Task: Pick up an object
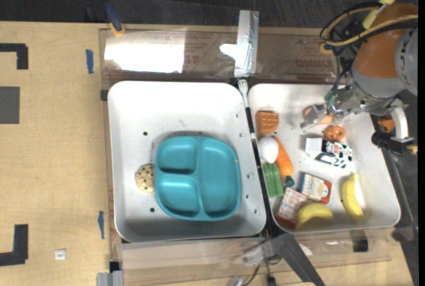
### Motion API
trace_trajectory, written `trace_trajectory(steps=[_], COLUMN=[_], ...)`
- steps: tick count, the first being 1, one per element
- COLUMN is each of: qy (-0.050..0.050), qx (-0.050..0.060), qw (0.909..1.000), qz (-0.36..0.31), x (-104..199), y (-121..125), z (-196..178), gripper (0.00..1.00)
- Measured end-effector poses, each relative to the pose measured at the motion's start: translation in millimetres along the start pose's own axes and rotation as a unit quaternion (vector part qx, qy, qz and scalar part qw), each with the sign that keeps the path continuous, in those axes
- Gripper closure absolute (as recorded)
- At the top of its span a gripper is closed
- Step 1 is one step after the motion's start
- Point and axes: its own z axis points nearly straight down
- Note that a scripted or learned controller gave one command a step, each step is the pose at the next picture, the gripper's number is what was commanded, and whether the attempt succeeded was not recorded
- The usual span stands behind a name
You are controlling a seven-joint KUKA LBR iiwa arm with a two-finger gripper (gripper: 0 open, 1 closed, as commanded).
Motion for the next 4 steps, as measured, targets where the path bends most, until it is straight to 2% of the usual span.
trace_trajectory(steps=[1, 2, 3, 4], qy=[0.007, 0.0, -0.006, -0.004], qx=[-0.001, -0.009, -0.017, -0.011], qw=[0.9999, 0.9999, 0.9998, 0.9999], qz=[0.008, 0.006, 0.002, -0.009], x=[-40, -42, 9, 90], y=[23, 26, 11, -17], z=[23, 11, -84, -89], gripper=[0.0, 1.0, 1.0, 1.0])
